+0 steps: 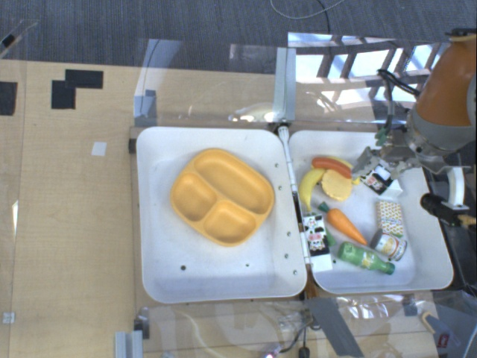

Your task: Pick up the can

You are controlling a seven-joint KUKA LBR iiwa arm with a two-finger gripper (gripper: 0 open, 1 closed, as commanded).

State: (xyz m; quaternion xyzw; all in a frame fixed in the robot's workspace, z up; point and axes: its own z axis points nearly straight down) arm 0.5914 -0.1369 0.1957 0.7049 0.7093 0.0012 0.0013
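The can (389, 245) lies on its side in the right bin (432, 271), near the front right, its silvery end facing the camera. It rests between a checked box (390, 217) behind it and a green bottle (365, 258) in front. My gripper (378, 167) hangs over the back of the same bin, well behind the can and apart from it. Its fingers are spread open, with nothing held. A small black-and-white packet (381, 180) lies just under it.
The right bin also holds a banana (308, 187), a red sausage (332, 165), a yellow round piece (336, 187), a carrot (346, 227) and a cow-patterned carton (316, 236). A yellow divided plate (221, 195) sits in the left bin (160, 274).
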